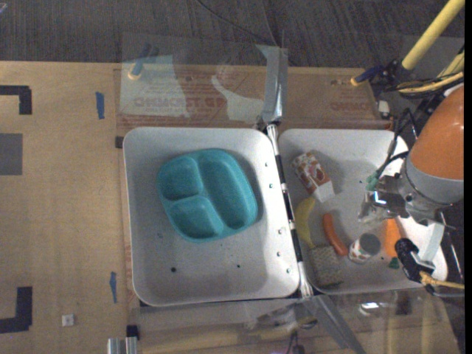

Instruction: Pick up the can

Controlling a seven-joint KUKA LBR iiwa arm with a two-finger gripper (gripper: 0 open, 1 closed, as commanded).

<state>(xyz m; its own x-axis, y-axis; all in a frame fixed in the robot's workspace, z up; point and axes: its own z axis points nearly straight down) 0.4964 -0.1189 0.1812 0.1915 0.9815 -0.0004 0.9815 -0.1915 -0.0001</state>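
The hand [371, 206] hangs low over the right bin [346, 142], at its right side, but glare and the bulk of the wrist blur it so badly that I cannot tell how it is set or whether anything sits in it. Behind it the grey arm with its orange band [445, 142] covers the bin's right wall and runs off the frame's edge. Just below the hand stands the can [363, 249], one small upright cylinder with a pale round top and a reddish printed side, near the bin's front wall and apart from the hand as far as the view tells. Left of the can lies one orange, sausage-shaped piece [334, 234], and a second orange piece [391, 238] shows to the can's right, partly hidden by the wrist. Beside the first lies one yellow curved banana [304, 220] against the bin's left wall, with one grey, rough-textured sponge-like block [325, 265] in front of it. One crumpled red-and-white packet [313, 172] lies farther back. The left bin [147, 271], smooth white plastic, holds one teal divided plate [209, 194] with three compartments. Both bins rest on a pale wooden surface [59, 198].
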